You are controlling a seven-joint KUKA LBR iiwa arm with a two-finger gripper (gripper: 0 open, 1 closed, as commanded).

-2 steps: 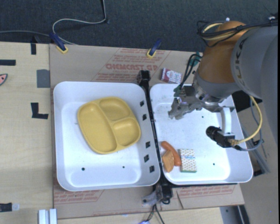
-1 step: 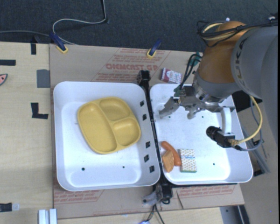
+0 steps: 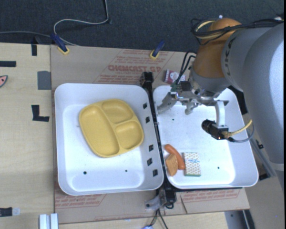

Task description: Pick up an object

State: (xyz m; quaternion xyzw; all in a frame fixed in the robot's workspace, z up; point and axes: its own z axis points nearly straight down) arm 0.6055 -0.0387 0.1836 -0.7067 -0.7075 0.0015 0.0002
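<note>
My gripper (image 3: 177, 107) hangs over the far left part of the right bin (image 3: 229, 168). It is open, its two grey fingers (image 3: 164, 103) are spread, and nothing sits between them. Two orange pieces (image 3: 173, 158) lie together near the bin's front left corner. Just right of them is a small pale patterned block (image 3: 192, 163). Both lie well in front of the gripper, apart from it. A yellow divided plate (image 3: 111, 126) rests in the left bin (image 3: 69, 173).
The grey arm with its orange band (image 3: 213, 56) fills the upper right and overhangs the right bin's far side. A black fitting with a cable (image 3: 214, 128) hangs over the bin's middle. A small packet (image 3: 170, 75) lies on the cardboard behind the bins.
</note>
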